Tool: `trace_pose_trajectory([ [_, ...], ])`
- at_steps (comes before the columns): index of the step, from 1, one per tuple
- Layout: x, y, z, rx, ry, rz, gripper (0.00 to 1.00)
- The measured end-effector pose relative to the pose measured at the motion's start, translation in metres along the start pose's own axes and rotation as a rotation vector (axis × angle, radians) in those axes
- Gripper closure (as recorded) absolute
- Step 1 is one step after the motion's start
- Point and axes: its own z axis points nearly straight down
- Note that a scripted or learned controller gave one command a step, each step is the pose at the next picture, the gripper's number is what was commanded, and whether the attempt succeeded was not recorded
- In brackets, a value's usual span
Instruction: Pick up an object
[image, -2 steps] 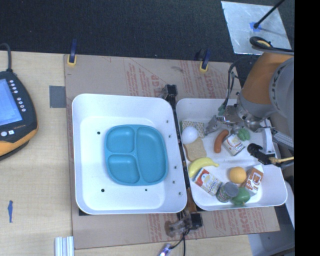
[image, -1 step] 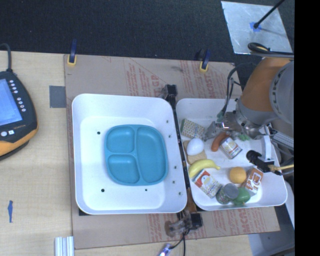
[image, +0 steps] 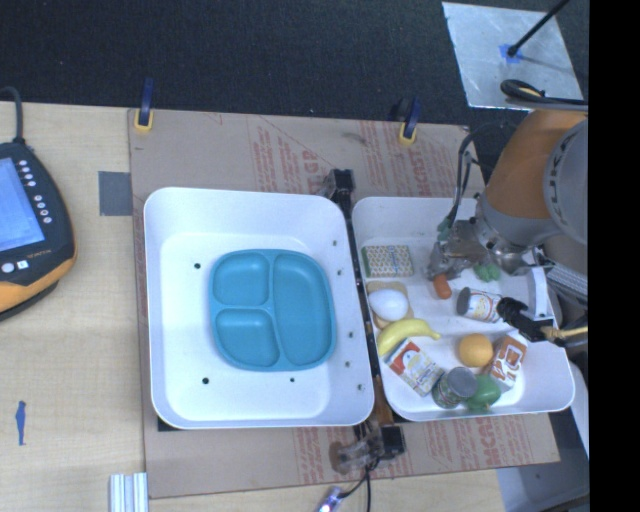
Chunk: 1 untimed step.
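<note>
The right bin (image: 455, 212) holds several small items: a checkered sponge (image: 387, 261), a white egg (image: 389, 303), a banana (image: 404, 331), an orange (image: 475, 350), a small bottle (image: 479, 304), a red-and-white packet (image: 413, 366), a can (image: 458, 387) and a small orange-red piece (image: 442, 288). My gripper (image: 448, 262) hangs low in the upper part of this bin, just above the orange-red piece and right of the sponge. The arm's wrist covers the gripper from above.
The left bin (image: 180, 215) carries a blue divided plate (image: 272, 308). A teach pendant (image: 25, 225) lies at the left of the bench. Clamps (image: 145, 118) pin the cardboard sheet at the back. A red carton (image: 509, 360) and a green item (image: 487, 394) lie near the right bin's front.
</note>
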Motion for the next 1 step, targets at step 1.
trace_pose_trajectory([
  [1, 0.0770, -0.0550, -0.0899, -0.002, 0.002, -0.004, 1.00],
])
